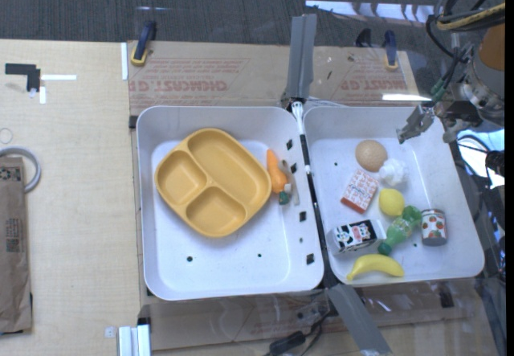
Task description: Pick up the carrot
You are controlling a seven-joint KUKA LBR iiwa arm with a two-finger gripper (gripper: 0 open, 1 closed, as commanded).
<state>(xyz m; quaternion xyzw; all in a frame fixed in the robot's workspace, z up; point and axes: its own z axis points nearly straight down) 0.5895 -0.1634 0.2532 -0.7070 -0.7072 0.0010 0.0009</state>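
Note:
The carrot [277, 172] is small and orange, with a green top pointing toward the front. It lies in the left bin [217, 270], against the right edge of a yellow divided plate [212, 181] and close to the wall between the two bins. My gripper [414, 124] hangs over the far right part of the right bin [450, 266], well to the right of the carrot. Nothing shows in its grasp.
The right bin holds a brown egg-like ball [371, 155], a white crumpled item [393, 172], a red and white box [360, 190], a lemon [391, 202], a green bottle [399, 228], a can [433, 227], a black and white carton [355, 236] and a banana [375, 267].

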